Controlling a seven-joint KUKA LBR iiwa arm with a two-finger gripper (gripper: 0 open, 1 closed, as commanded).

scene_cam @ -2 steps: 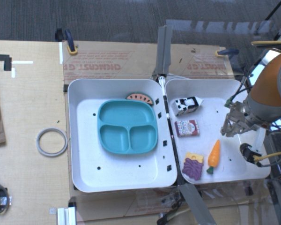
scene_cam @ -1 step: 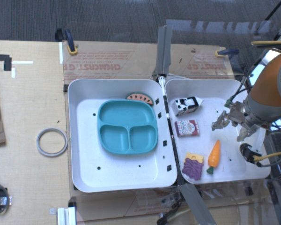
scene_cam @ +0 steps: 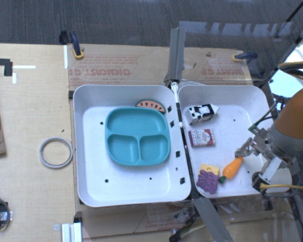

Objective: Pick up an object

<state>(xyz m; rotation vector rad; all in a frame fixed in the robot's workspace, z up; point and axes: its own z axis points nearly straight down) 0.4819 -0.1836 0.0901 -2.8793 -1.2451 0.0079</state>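
You had the toy carrot [scene_cam: 232, 168] as the likeliest thing to pick: it lay on the floor of the right bin [scene_cam: 227, 97], orange body tilted, its green end pointing down-left toward the purple grape bunch [scene_cam: 207, 181] and the yellow cheese wedge [scene_cam: 209, 169], which sat touching or nearly touching each other. The gripper [scene_cam: 246, 149] stood just beside the carrot's upper right end, low in the bin, and nothing showed between its fingers; whether it was wide or narrow I could not tell at that angle. So the pick was not yet done by my reading: the carrot was resting on the bin floor, and closing on it and lifting were both left.

Further up the same bin you had the small red box [scene_cam: 202, 137] and above it the black-and-white cow carton [scene_cam: 200, 113], both well apart from the gripper. In the left bin [scene_cam: 86, 150] the teal divided plate [scene_cam: 138, 136] lay flat, with the watermelon slice [scene_cam: 150, 105] just behind its far rim. Out on the bench [scene_cam: 25, 110], a grey ring [scene_cam: 56, 152] lay to the left of the bins
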